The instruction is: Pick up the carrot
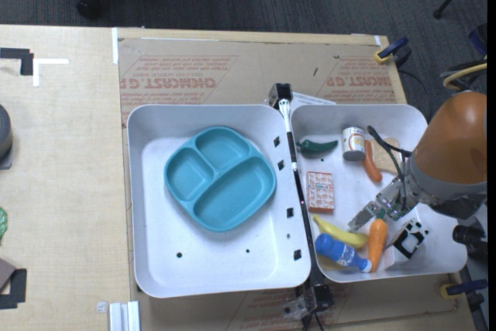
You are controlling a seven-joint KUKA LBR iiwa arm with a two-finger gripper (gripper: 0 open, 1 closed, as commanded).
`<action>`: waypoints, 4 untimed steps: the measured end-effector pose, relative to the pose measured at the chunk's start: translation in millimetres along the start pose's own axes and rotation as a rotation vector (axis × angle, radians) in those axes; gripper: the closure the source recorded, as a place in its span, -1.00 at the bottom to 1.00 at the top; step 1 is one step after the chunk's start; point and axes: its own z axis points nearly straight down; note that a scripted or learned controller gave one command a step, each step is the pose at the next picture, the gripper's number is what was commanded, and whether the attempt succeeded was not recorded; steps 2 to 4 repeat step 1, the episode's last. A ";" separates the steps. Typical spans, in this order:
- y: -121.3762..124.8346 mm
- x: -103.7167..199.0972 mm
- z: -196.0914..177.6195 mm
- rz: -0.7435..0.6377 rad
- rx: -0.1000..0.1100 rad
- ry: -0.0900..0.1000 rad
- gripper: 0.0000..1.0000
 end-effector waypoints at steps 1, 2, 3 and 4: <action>2.1 -2.6 -9.7 0.007 -0.006 -0.008 1.00; 2.1 -2.6 -9.7 0.007 -0.006 -0.008 1.00; 2.1 -2.6 -9.7 0.007 -0.006 -0.008 1.00; 2.1 -2.6 -9.7 0.007 -0.006 -0.008 1.00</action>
